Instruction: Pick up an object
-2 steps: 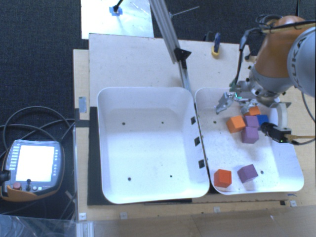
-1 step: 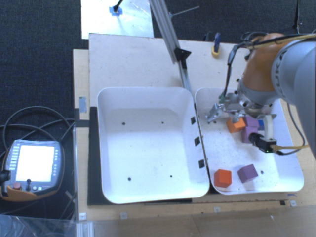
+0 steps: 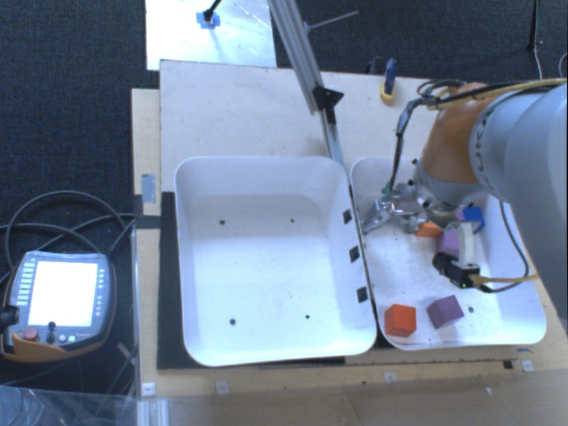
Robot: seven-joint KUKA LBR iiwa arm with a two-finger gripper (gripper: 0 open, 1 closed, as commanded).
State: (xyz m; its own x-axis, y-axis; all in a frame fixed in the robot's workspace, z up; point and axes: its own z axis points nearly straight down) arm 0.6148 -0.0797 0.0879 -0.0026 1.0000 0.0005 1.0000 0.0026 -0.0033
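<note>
Orange block (image 3: 400, 319) and purple block (image 3: 445, 311) sitting near the front, apart from pincer (image 3: 383, 211). Can't tell its grip.

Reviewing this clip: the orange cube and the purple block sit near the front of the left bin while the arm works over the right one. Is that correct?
Not quite. The orange cube and the purple block sit near the front of the right bin, not the left bin. The camera view shows this; the arm does work over the right one.

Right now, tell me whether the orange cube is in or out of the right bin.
In: the orange cube rests on the right bin's floor.
</note>
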